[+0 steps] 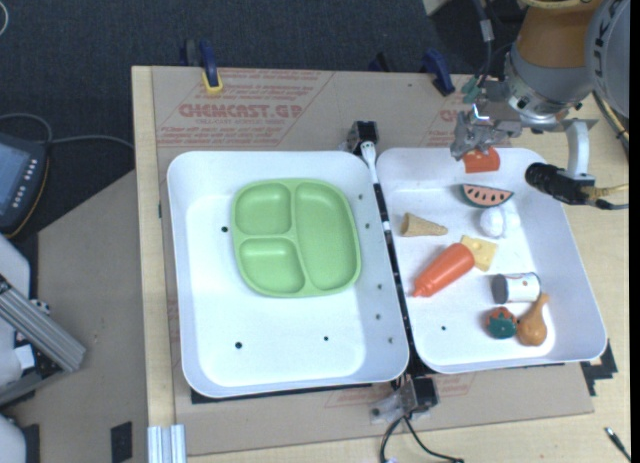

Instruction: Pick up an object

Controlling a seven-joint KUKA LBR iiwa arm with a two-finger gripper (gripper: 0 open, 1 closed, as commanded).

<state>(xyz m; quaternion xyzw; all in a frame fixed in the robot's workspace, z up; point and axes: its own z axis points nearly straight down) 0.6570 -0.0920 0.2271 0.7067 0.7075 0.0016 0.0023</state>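
The jaws [478, 141] hang at the far edge of the right bin [572, 269], and a small orange-red block [483, 160] sits right under them, its top tucked up against the fingertips. It looks caught between the fingers, so the jaws read as clenched on that block, though the view is steep and the contact is small, so the hold may be slight. Whether the block has left the bin floor cannot be told from this angle; it appears at or just above the white surface near the rim.

Judged from this, the reach and the closing look done, and the lift is what remains, or is only just begun. The task counts as finished only once the block is plainly clear of the bin.

The other things lie toward the near side of the jaws, all apart from them. A watermelon slice [486, 194] is nearest, just below and a little to the side of the jaws. Beyond it lie a white egg-like piece [493, 221], a tan cone [423, 225], a yellow cheese wedge [482, 250] and an orange carrot [443, 269] touching the wedge. Farthest from the jaws, at the near corner, are a small white can [514, 289], a brown pear-shaped piece [534, 323] and a small round orange and green item [501, 325]. A green divided plate [296, 237] rests in the left bin [200, 331], well apart from the jaws, across the bench [150, 151].
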